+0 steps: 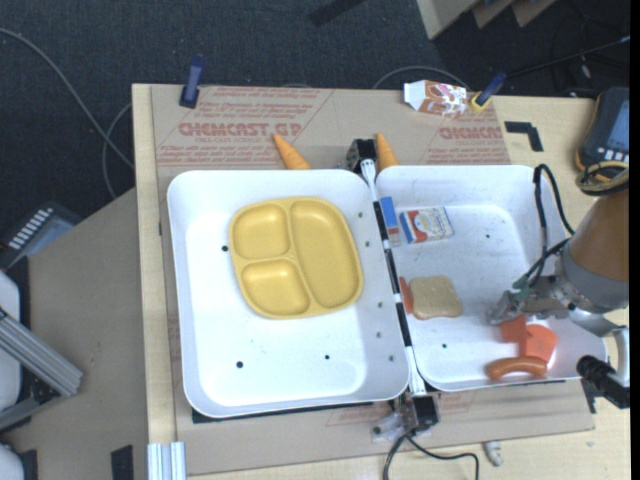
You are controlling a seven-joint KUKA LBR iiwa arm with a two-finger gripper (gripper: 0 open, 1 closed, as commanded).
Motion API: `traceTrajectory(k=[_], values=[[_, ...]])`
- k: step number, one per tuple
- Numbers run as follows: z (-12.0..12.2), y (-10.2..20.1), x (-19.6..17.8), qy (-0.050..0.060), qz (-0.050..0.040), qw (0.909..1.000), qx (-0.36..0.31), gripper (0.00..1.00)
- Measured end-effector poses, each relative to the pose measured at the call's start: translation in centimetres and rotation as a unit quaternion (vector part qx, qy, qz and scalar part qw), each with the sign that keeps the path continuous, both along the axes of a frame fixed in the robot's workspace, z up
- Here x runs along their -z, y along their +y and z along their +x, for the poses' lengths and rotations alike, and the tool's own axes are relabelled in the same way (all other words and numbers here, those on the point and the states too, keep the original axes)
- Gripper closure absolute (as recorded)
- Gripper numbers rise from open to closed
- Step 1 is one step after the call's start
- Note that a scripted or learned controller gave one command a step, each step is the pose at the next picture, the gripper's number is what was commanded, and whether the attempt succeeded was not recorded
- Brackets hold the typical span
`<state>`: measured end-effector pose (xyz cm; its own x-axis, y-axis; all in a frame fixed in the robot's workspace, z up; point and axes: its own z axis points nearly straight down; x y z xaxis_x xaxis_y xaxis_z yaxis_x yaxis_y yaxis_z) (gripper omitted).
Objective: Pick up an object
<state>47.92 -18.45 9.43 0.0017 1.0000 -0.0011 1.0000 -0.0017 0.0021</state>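
- Camera view, progress: hand (522, 306) low in right bin (470, 193), just above orange cup (535, 340); its opening cannot be told; nothing visibly lifted, so pick judged pending.
- Orange cup: near bin's front right corner, on its side, long axis roughly left-right, handle (515, 369) toward front.

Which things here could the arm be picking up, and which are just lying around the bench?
In the bins, pickable:
yellow divided tray, left bin
small carton, right bin
tan sponge-like block, right bin
orange cup, under the gripper

Lying about:
crumpled wrapper on the bench
blue clamp
cables
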Motion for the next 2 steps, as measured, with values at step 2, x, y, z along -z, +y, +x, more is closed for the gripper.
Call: traceTrajectory(k=[2], values=[[4.9, 16.7, -9.1, 0.001, 0.0012, 1.0, -0.002, 1.0]])
